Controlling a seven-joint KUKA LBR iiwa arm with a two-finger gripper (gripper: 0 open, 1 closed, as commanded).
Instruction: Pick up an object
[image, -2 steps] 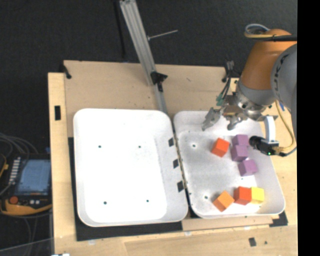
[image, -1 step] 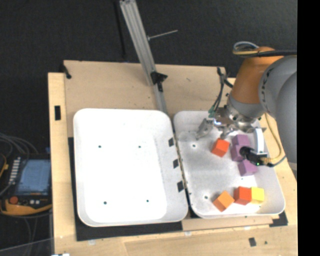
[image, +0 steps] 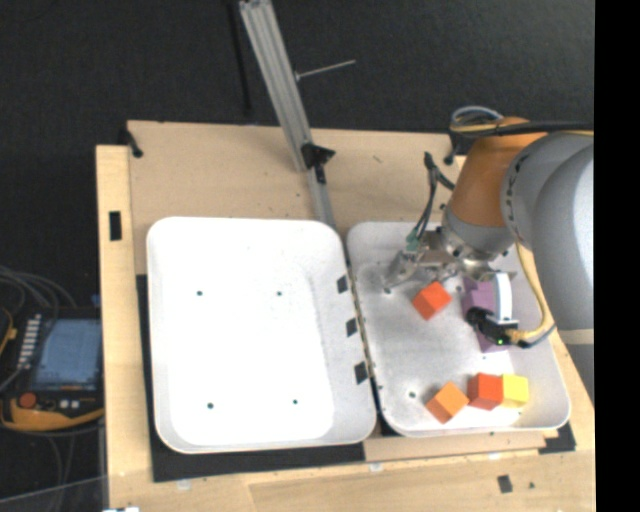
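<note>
My gripper (image: 432, 270) hangs over the upper part of the right bin (image: 400, 345), below the arm's orange band. An orange-red cube (image: 432, 300) lies directly under or at the gripper's lower end; whether it is touched is unclear. A purple block (image: 484, 297) sits just right of that cube, partly hidden by the wrist and cable. Near the bin's front edge stand an orange block (image: 448, 401), a red block (image: 486, 390) and a yellow block (image: 515, 389), close together in a row.
The left bin (image: 245, 335) lies beside the right one, with a thin divider between them. A slanted metal pole (image: 290, 100) rises from behind the bins. A handheld control unit (image: 60, 360) rests off the bench at the left.
</note>
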